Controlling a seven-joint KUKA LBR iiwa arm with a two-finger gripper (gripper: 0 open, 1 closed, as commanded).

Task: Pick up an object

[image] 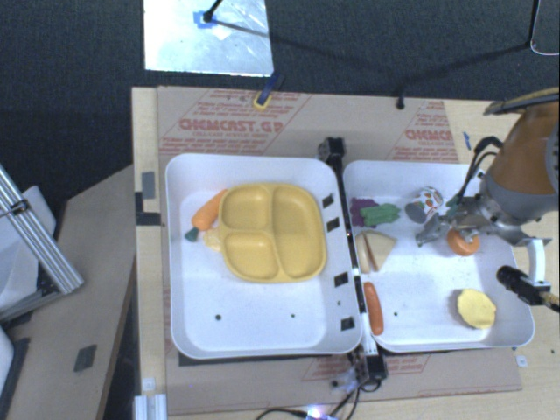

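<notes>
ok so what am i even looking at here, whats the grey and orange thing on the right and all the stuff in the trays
It is one picture, taken from a camera fixed above a bench. The grey and orange thing is a robot arm reaching in from the right; its gripper hangs over the right bin. That bin holds toy food: an orange piece, a yellow piece, a sandwich wedge, a sausage, purple and green bits. The left bin holds a yellow divided plate and a carrot. Nothing is visibly held.
</notes>
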